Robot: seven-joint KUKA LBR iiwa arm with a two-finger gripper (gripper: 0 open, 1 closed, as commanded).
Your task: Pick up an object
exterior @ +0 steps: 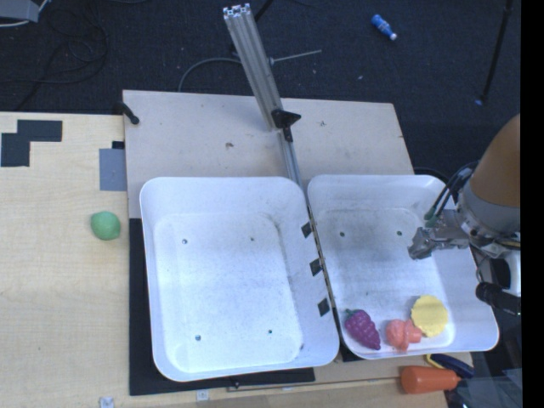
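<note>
Right bin: arm enters over its right wall. Gripper hangs above bare floor; finger state: cannot tell. Yellow toy, pink toy and grapes lie ungrasped along the near wall. Pick not yet done.

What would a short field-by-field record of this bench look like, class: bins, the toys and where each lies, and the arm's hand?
bins: left bin and right bin, both white and shallow, side by side
right bin contents: purple toy grapes, pink-orange toy, yellow toy, grouped along the near edge
green ball: on the wooden surface left of the bins
orange object: outside the right bin, just past its near rim
hand: over the right bin's right side, apart from the toys
</note>
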